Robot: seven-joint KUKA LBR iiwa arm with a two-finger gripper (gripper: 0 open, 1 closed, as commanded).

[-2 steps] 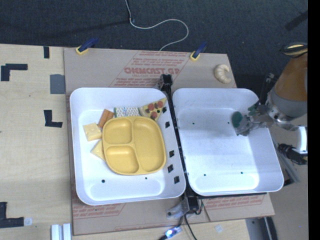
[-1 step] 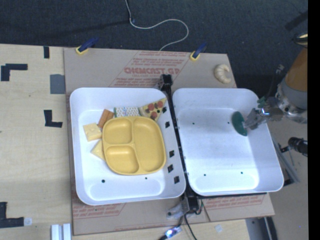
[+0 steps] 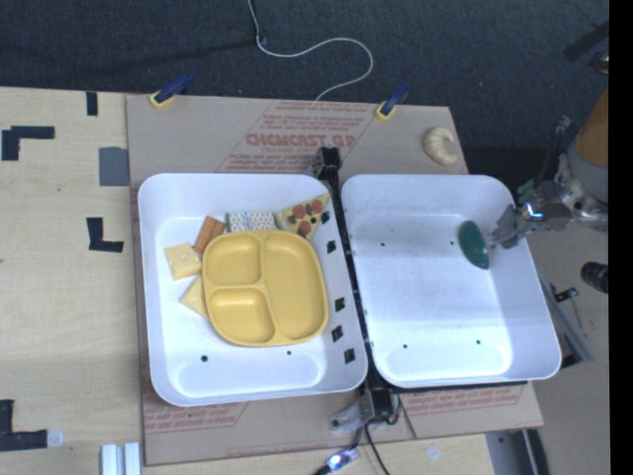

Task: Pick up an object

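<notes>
Two white bins sit side by side on the surface (image 3: 69,295). The landmark used below is the yellow tray (image 3: 265,287).

Progress: judged early, or at best at the point of grasping. The arm (image 3: 584,181) enters from the right, and its gripper (image 3: 506,228) sits at the right rim of the right bin (image 3: 435,359), well to the right of the tray. A green object (image 3: 475,244) lies just beside the gripper, on the side nearer the tray; it appears to touch or nearly touch the gripper end. Whether the gripper is parted or closed cannot be told, and no item can be confirmed as held. The green object looks to rest on or close to the bin floor, so the lift is judged outstanding. It is the likely task item.

Count:
- Bins: two. The left bin (image 3: 178,379) contains the tray.
- Yellow tray: one, three-compartment.
- Tan blocks (image 3: 182,260): at least two, touching the tray's left edge, partly under it.
- Orange-brown piece (image 3: 209,233): one, at the tray's upper left.
- Patterned flat pieces (image 3: 297,215): about two, along the tray's top edge; detail too small to tell.
- Green object: one.
- Beige lump (image 3: 442,145): one, outside the bins, on the cardboard (image 3: 287,135), up and right of the tray.
- Clamps (image 3: 172,90): two, holding the cardboard's far edge.
</notes>
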